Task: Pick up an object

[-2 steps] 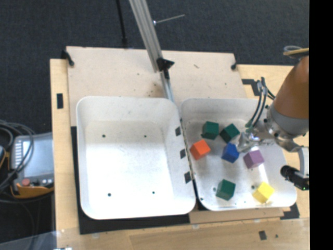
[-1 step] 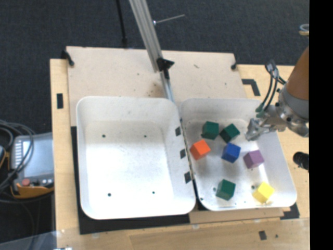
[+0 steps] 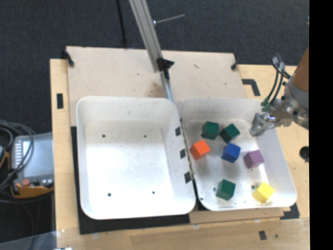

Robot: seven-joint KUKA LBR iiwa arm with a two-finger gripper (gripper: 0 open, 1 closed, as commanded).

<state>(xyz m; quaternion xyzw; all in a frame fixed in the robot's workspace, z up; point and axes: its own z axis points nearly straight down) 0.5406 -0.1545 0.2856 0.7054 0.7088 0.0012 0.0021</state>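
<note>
**Camera view: my fingers wait at the edge of the block bin**

On the left sits the shallow white plastic bin (image 3: pixel 93 139) with nothing for me to take. Next to it is the second shallow white bin (image 3: pixel 281 155), and the blocks lie in there. Going left to right I see a small orange cube (image 3: pixel 200 149), a dark green cube (image 3: pixel 210 129), another dark green cube low down (image 3: pixel 226 189), a third dark green cube (image 3: pixel 229 133), a blue cube (image 3: pixel 231 152), a purple cube (image 3: pixel 253 159) and a yellow cube (image 3: pixel 264 192).

My gripper (image 3: pixel 258 125) is at the bin's upper right side, above the floor. I hold nothing. I cannot tell if my fingers are apart or together.

The green cube by the blue one lies nearest, just to my left. I think I should go left and down to reach it.
</note>
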